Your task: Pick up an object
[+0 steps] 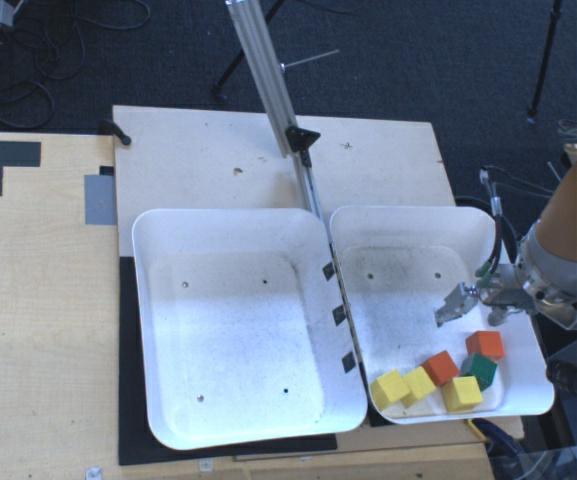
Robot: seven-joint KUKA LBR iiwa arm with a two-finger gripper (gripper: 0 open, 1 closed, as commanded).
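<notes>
Blocks sit bunched in the right bin's (413,230) near corner: orange block (485,344) far-right, red block (441,367) mid, green block (482,370) betw them, yellow blocks (405,386) along the near wall w/ another (462,393). Prob. light, rigid, flat-faced, so they shouldn't slip; orange one looks most free, take it across opposite faces. Gripper (476,303) hovers just beyond the pile, jaws apart, nothing betw them. Left bin (158,230) alongside on the tabletop (198,153)

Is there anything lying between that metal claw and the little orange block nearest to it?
No. In the camera view, only bare white bin floor separates the gripper from the orange block; the other blocks sit beyond it.
</notes>
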